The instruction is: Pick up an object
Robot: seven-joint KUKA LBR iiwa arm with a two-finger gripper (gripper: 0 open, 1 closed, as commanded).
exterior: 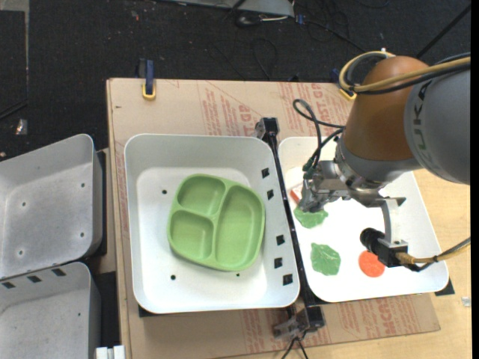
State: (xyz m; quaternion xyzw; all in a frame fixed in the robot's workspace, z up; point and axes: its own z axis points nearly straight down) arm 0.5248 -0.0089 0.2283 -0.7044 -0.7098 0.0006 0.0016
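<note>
Green tray [217, 222], orange piece [371, 265] nearby

Pincer [308, 200] above green piece [310, 217]; divided green plate [217, 221] alongside.

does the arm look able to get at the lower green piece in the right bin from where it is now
Probably yes. The lower green piece lies flat in the right bin, apart from the orange piece, with nothing over it. The tool is just above it.

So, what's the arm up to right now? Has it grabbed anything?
Gripper low in right bin, over a green piece; grasp not visible. Second green piece and orange piece lie loose. Green tray in left bin.
</note>
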